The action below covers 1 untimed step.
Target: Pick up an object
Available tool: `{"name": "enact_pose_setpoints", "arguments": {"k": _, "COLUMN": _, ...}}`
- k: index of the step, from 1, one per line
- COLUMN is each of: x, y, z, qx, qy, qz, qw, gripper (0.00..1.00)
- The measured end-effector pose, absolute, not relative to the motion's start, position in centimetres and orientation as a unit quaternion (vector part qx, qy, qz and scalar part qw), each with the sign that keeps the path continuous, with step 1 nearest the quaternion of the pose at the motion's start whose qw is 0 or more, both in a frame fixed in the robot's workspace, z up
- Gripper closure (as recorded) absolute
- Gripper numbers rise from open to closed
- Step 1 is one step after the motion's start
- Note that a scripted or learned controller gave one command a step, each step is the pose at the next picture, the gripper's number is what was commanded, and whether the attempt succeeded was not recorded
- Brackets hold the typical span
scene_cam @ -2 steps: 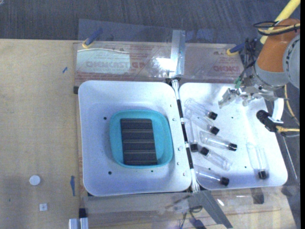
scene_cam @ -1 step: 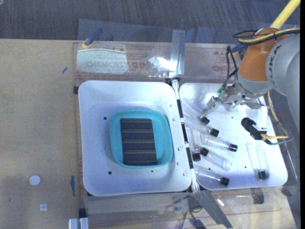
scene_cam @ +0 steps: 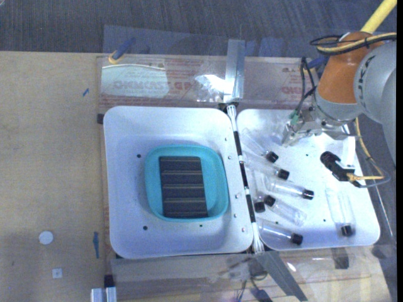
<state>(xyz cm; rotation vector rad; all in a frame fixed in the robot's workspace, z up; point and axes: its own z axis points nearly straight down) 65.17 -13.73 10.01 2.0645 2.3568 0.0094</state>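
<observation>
Two white bins side by side on worktop (scene_cam: 50, 137): left bin (scene_cam: 123, 143) with one teal tray (scene_cam: 151, 182) holding one dark ridged block (scene_cam: 182, 186); right bin (scene_cam: 364, 214) strewn with about seven clear black-capped vials (scene_cam: 291, 191). Gripper (scene_cam: 297, 131) low over right bin's far side, near uppermost vial (scene_cam: 264, 153), nothing visibly held; released or clenched, impossible to tell. Judged as approach step. Next: centring over one vial lying apart from the rest, descent, closure.
</observation>
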Motion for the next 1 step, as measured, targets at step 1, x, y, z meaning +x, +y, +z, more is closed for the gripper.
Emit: {"name": "enact_pose_setpoints", "arguments": {"k": 1, "x": 56.98, "y": -18.37, "z": 11.55, "qx": 0.533, "qy": 0.846, "qz": 0.0004, "qw": 0.0, "gripper": 1.0}}
